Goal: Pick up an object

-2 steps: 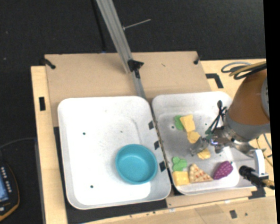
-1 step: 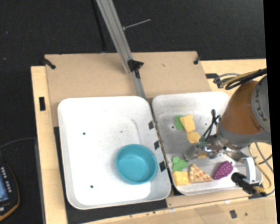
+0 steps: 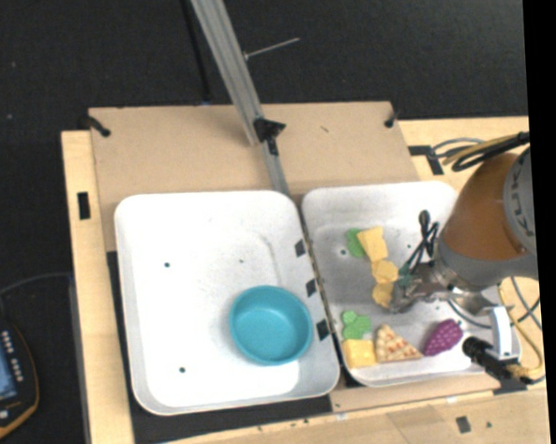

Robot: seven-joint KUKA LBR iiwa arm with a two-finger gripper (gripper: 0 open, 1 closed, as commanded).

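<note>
Below, round glossy blue bowl (image 3: 268, 324), ridged purple grapes (image 3: 442, 337), triangular pizza slice (image 3: 394, 344)

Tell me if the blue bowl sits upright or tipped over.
Upright. The blue bowl in the left bin shows its round rim and open hollow facing up.

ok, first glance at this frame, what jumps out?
The blue bowl stands out, sitting alone near the front right corner of the left bin. In the right bin a cluster of small toy foods draws the eye: yellow pieces, a pizza slice and purple grapes. The arm's orange band looms over that bin, with the pincer low among the yellow pieces.
</note>
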